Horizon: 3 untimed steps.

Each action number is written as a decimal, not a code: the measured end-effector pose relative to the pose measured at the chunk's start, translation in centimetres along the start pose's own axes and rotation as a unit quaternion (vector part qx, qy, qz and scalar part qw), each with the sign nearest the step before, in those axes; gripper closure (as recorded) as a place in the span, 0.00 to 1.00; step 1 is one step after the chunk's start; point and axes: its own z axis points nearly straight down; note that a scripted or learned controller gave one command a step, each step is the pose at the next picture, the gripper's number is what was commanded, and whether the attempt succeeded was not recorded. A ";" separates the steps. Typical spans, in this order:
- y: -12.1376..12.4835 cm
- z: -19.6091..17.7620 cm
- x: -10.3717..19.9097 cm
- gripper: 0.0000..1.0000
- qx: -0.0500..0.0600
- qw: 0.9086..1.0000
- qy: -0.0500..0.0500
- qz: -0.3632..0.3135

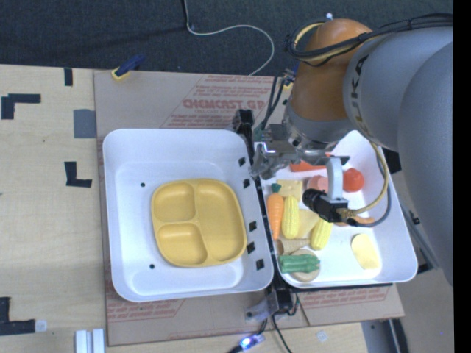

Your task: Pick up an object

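On the desk [44, 197], the end effector [276, 169] hangs above the orange plastic carrot [274, 212]; its grip state I cannot tell, nothing visibly lifted.

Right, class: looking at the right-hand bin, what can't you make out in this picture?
- End effector: its tip is hidden by the arm's own wrist, so its fingers can't be judged.
- Red toy: partly covered by arm and cable.
- Right bin: its far part is hidden under the arm.
- Green item: too small to identify.
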 end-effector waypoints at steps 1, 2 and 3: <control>-0.1 1.8 3.2 1.00 0.002 1.000 -0.001 0.001; 1.2 1.9 2.6 1.00 0.000 1.000 -0.001 0.003; 1.3 0.6 2.7 1.00 0.000 1.000 -0.001 0.002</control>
